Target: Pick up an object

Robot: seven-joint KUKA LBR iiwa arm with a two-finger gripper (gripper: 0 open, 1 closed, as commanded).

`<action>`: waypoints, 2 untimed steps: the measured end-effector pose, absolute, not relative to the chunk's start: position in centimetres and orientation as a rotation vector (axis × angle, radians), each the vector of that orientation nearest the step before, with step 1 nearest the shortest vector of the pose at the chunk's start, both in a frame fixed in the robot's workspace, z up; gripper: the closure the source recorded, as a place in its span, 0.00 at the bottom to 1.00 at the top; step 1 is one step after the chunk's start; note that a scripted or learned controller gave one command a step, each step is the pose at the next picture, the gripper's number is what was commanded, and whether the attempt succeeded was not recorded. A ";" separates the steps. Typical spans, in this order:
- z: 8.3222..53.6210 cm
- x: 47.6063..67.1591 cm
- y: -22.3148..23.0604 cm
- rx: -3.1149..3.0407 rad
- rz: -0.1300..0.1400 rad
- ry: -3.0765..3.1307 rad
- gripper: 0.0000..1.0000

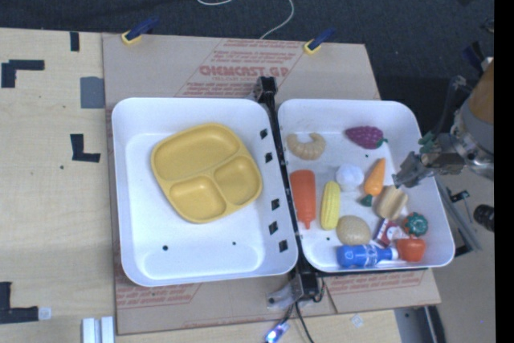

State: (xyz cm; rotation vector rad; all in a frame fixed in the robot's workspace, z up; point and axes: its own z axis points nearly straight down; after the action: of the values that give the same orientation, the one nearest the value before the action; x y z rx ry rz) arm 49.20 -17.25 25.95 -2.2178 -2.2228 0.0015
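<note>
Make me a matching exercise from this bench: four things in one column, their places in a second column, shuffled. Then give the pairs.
Things:
1. yellow tray
2. purple grapes
3. blue bottle
4. corn cob

Places:
A. far end of the right bin
B. near edge of the right bin
C. left bin
D. right bin, beside the orange-red sausage

Pairs: 1-C, 2-A, 3-B, 4-D
</note>
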 end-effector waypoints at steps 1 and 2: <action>31.9 48.4 -11.0 -2.215 -0.005 -2.231 1.00; 30.9 48.3 -19.2 -2.230 0.005 -2.215 1.00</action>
State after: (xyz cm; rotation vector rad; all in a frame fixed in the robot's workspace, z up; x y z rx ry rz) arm 48.27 -19.21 30.88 -2.2301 -2.2153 0.0049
